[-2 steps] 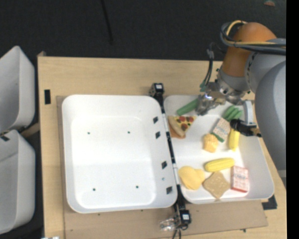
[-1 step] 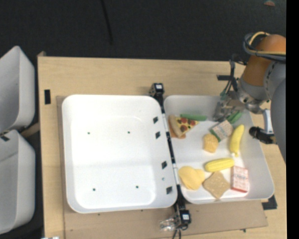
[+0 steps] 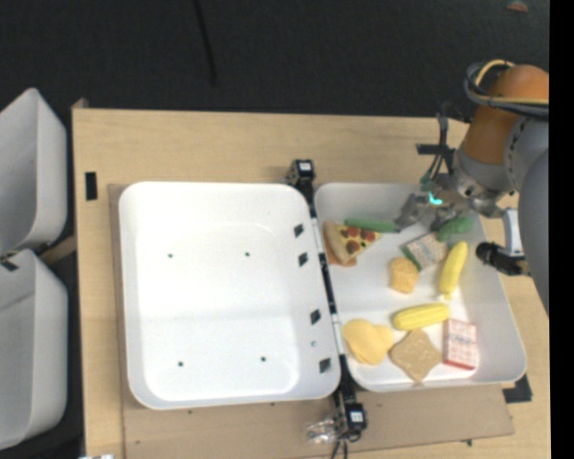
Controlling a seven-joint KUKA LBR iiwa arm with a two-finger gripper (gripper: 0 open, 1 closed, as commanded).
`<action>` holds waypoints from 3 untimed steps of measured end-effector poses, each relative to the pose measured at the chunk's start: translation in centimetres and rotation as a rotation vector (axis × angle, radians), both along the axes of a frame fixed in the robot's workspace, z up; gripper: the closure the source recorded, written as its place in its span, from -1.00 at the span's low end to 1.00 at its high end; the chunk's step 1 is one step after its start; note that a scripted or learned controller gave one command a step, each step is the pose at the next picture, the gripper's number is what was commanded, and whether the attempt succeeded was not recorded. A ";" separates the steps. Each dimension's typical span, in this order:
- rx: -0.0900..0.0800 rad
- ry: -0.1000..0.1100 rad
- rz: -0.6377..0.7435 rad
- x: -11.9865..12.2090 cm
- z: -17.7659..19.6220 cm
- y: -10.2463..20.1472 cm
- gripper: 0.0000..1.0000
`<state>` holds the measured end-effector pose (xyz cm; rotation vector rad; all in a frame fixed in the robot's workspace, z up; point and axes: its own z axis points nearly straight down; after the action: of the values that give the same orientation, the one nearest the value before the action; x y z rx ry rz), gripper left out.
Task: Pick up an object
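Note:
The right bin (image 3: 488,299) holds several toy foods. A pizza slice (image 3: 347,241) lies by its left wall, with a thin green bean (image 3: 371,225) just above it. A yellow cube (image 3: 404,275), a small pale packet (image 3: 424,250), a yellow banana (image 3: 452,268), a corn cob (image 3: 421,316), a yellow blob (image 3: 366,340), a tan cracker (image 3: 416,355) and a red-and-white packet (image 3: 460,342) fill the rest. My gripper (image 3: 423,206) hangs low over the bin's far side, just right of the green bean and above the pale packet. A green piece (image 3: 453,226) lies beside it.
The left bin (image 3: 220,295) stands beside the right one, with a row of black clips (image 3: 316,285) along their shared wall. The grey arm with its orange band (image 3: 493,127) reaches in from the right over the bench's far right corner.

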<state>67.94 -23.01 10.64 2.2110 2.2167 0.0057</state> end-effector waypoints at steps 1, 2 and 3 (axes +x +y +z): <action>-0.004 -0.007 0.002 0.2 1.3 -0.1 1.00; 0.003 0.002 0.001 1.2 7.2 2.0 1.00; 0.000 0.003 0.003 -4.0 -0.3 7.2 1.00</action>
<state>63.92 -15.83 10.31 2.2101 2.2215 0.0024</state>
